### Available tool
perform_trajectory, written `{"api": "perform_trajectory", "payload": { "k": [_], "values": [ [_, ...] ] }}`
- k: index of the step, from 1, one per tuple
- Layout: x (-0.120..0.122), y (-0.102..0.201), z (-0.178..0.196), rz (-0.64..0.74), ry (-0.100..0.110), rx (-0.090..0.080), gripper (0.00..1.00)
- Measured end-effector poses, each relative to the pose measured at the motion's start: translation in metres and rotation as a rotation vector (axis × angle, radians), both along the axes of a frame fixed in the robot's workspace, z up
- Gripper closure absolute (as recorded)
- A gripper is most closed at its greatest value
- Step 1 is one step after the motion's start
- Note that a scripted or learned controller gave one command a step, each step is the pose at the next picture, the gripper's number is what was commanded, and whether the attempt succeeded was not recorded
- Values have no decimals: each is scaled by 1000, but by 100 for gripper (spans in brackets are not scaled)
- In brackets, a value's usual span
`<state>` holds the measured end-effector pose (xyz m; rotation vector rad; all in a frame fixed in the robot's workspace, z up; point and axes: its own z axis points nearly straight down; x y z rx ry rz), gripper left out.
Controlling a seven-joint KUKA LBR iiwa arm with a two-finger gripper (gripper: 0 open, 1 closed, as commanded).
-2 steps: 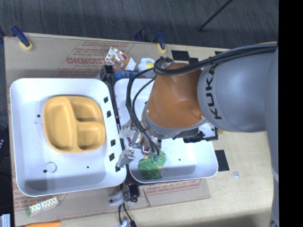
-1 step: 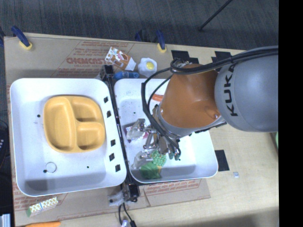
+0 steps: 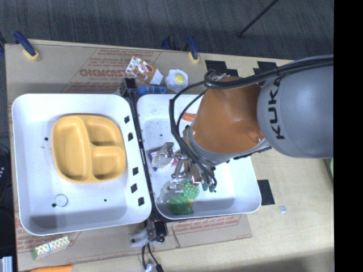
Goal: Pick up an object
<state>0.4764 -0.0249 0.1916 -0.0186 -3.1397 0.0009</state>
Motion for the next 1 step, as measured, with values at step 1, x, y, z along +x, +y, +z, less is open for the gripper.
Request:
{"api": "perform_trajectory", "payload": {
  "k": [1],
  "values": [
    [6, -70, -99, 53, 1, 1, 0]
  ]
}}
